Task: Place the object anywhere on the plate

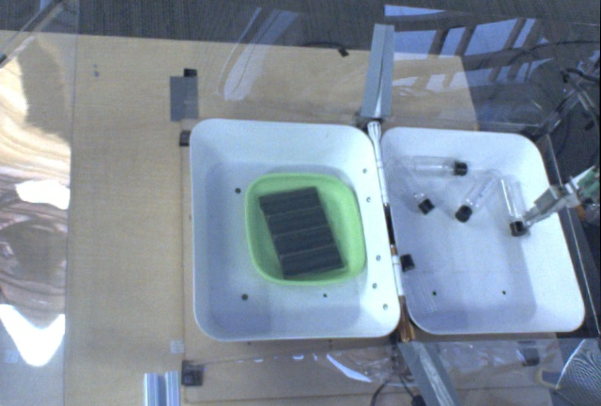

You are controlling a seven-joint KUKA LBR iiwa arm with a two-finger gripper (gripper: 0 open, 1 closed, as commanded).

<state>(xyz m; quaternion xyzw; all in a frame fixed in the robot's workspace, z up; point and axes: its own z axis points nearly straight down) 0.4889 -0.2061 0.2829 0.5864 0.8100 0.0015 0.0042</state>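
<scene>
A green square plate [351, 207] sits in the middle of the left white bin [216, 235]. A dark grey ridged block [300, 231] lies flat on the plate, turned slightly off the plate's sides. Nothing touches or holds the block.
The right white bin [470, 291] holds several clear tubes with black caps: one near its back [435, 167], one in the middle [475, 195], and one leaning at the right wall [549, 205]. A loose black cap [424, 204] lies near them. A grey post [379, 70] stands behind the bins' joint.
</scene>
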